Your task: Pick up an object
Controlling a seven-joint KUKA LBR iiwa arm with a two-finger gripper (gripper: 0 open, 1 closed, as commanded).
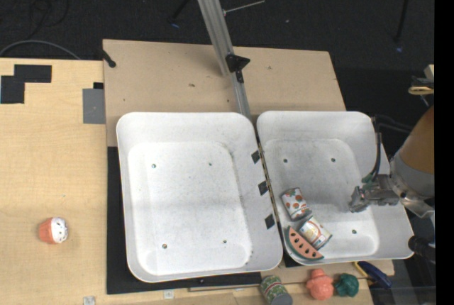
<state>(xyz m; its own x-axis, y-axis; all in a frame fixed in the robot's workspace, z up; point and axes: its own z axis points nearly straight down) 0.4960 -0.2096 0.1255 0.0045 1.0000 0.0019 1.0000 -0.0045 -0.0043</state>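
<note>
We see two small cans and a watermelon-slice toy gathered in the near left corner of the right bin (pixel 358 128). The upper can (pixel 294 203), with a red and white label, lies tilted just inside the bin's left wall. The second can (pixel 313 232), silvery with an orange label, lies on its side just below it, close enough that the two look to be touching. The watermelon slice (pixel 303 245) lies along the near rim, pressed against the second can.

To the right of the cans we find the gripper (pixel 358 200), low over the floor of the same bin, near its right wall. A stretch of bare bin floor lies between it and the cans, so it is apart from all three things. We cannot tell whether it is spread or pressed together, and nothing is visible in its grasp. The grey arm with its orange band (pixel 420 144) crosses the bin's right rim.

Most of the right bin's floor behind and right of the cans is open. The left bin (pixel 188 190) adjoins it along a shared edge with black clips.

On the bench in front of the right bin lie a green-labelled can (pixel 274 289), a pink toy (pixel 320 284) and a green toy (pixel 346 285). An orange and white ball (pixel 53 230) rests far left on the wooden table.
</note>
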